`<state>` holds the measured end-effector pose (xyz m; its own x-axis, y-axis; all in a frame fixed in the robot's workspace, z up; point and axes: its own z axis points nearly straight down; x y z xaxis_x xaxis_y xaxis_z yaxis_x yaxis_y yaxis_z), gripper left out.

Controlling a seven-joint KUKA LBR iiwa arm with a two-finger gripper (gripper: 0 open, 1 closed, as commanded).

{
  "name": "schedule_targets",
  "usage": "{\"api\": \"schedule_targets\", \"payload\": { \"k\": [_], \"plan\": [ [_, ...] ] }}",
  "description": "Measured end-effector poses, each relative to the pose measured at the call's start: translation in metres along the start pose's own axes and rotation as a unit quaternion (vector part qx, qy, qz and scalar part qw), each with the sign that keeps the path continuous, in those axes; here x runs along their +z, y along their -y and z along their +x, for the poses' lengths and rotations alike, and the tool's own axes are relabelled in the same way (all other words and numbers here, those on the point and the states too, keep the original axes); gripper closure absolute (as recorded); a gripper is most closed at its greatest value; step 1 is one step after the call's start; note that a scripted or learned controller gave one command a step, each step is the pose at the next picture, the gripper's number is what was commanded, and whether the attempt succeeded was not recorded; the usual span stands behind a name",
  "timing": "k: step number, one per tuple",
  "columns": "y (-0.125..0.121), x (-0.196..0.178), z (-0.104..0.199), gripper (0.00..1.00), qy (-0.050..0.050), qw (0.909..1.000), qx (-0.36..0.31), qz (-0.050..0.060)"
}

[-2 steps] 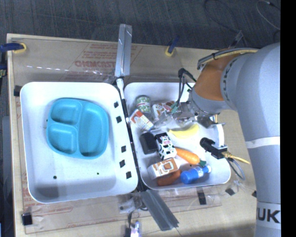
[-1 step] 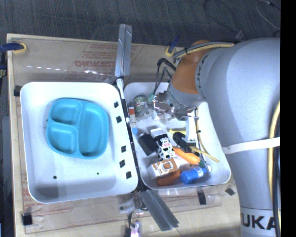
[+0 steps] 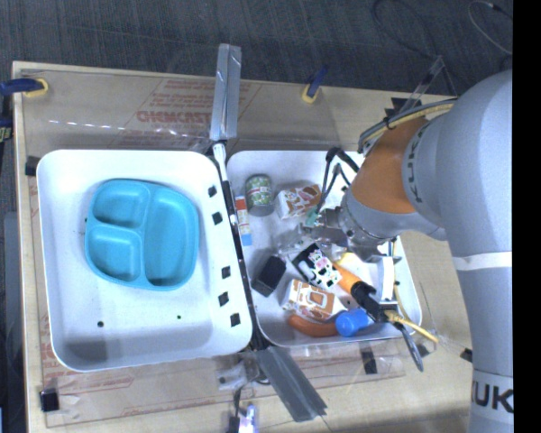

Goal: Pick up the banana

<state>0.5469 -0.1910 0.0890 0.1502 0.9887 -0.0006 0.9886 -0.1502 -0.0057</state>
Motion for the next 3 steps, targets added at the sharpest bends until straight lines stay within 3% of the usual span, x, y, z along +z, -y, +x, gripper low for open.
{"api": "schedule_targets", "payload": {
  "k": [1,2,3],
  "plan": [
    [0.018,-0.026,0.035,0.00,-0.001,0.9976,0.069,0.002],
    [0.023,-0.089,0.058,0.00,0.000,0.9923,0.124,0.000],
    [0.018,-0.082,-0.011,0.00,0.000,0.9817,0.191,0.000]
  ]
}}
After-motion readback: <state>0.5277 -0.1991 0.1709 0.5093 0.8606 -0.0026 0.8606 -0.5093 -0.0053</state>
